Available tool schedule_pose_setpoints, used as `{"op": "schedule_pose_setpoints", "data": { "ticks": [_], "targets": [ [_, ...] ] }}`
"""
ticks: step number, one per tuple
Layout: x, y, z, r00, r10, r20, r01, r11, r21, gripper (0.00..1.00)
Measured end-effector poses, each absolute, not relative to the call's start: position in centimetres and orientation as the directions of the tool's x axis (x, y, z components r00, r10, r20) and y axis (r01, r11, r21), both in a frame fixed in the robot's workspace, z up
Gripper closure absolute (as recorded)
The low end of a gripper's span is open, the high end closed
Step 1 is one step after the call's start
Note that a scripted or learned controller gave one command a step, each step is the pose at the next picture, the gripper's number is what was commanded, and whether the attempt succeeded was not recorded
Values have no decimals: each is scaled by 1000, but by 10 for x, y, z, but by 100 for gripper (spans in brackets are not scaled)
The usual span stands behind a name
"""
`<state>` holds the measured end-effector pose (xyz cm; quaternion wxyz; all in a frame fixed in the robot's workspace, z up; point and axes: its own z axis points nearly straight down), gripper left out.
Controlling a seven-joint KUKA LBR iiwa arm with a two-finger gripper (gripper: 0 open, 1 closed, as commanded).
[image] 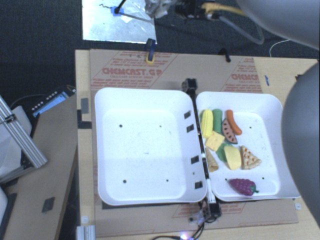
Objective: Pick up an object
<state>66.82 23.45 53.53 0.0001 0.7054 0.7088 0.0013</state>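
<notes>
Toy foods cluster in the right bin (270, 109): corn (206, 123), sausage (233, 122), grapes (242, 186). The left bin (145, 144) lies open. The hand (160, 1) sits high by the top edge, blurred; its grip I cannot tell.

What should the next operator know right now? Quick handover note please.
Gripper: raised at the top of the view, beyond the bench; nothing visible between its fingers.
Objects: all clustered in the right bin near the divider: corn, green vegetable, sausage, watermelon slice, cheese, pizza slice, purple grapes.
Done: no pick yet.
Left: descend, grasp one item. Grapes sit apart, likely easiest.
</notes>
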Motion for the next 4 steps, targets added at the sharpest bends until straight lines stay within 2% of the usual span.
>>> {"op": "schedule_pose_setpoints", "data": {
  "ticks": [1,2,4],
  "targets": [
    [668,234,535,-6,1000,0,1000,6,1,100],
    [669,159,535,5,1000,-1,1000,-5,1,100],
    [668,234,535,-6,1000,1,1000,6,3,100]
  ]
}}
